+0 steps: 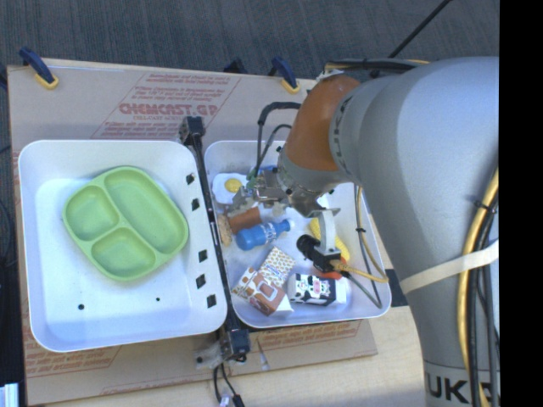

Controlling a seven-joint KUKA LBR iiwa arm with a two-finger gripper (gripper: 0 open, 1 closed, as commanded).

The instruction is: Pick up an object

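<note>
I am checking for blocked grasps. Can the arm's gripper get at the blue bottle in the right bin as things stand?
Probably yes. The blue bottle lies on top in the right bin, nothing over it, and the gripper hangs just above it. A brown item touches its upper side and might crowd one finger.

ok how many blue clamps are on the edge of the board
3. One blue clamp sits at the board's far left corner; two more sit along the far edge above the right bin. The arm may hide others.
</note>
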